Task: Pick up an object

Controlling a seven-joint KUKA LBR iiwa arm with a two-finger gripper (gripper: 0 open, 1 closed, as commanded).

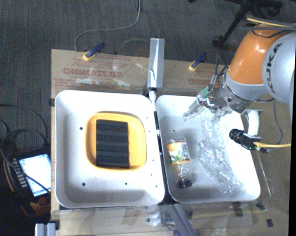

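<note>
- Two shallow white bins sit side by side on the bench; the nearest item to the camera's lower edge is the tablet, lying on the floor left of the bench with its screen lit (its content is too small to read).
- Left bin: holds a yellow tray carrying a black ribbed block, set roughly in the middle of the bin floor and well apart from the arm's side.
- Right bin: holds the candidate objects. A small bottle lies on its side near the bin's left wall, its dark cap toward the near rim; its label shows orange and green, but no wording is legible.
- Clear crumpled plastic runs diagonally from under the gripper down toward the near right corner; being transparent, its outline is hard to trace.
- Gripper: poised low over the far part of the right bin, at the upper end of the plastic. The plastic appears to rise toward the fingers, which suggests a grasp, yet whether they are spread or closed, or have hold of anything, cannot be told.
- Arm: enters from the right; the orange band carries the lettering "KUKA" on the grey casing beside it.
- Cardboard sheet at the far edge, held by blue clamps, bears faint reddish printing that cannot be read.
</note>
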